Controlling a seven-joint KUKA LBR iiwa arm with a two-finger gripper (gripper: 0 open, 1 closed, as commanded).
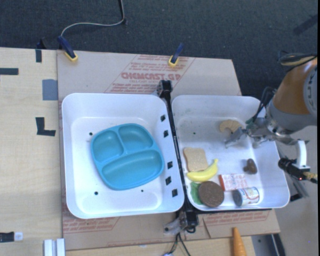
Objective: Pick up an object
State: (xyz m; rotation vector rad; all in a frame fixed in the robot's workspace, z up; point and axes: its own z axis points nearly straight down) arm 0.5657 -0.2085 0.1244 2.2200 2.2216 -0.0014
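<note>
Right bin [266,103], contents: tan curved piece [229,125] near far wall, just left of jaws [238,138]; bread slice [195,158] at left side, beside divider; yellow banana [204,172] laid across near edge of bread, touching it; round brown patty [210,193] just below banana; red-and-white packet [233,182] right of patty; small can [246,196] on its side by near wall; dark brown lump [250,166] apart, toward right wall. Nothing raised off bin floor; all pieces lying loose.

Jaws: lowered into right bin's far half, tips close to floor, next to tan piece; nothing seen between fingers; spread or closed not discernible at this size.

Arm [296,97]: grey, orange band, entered from right over bin rim.

Left bin [74,105]: blue divided plate [128,154], three compartments, lying flat near centre, turned slightly askew.

Surface [21,143]: pale wood; cardboard sheet [144,76] under both bins, held at far edge by two yellow clamps [68,51].
</note>
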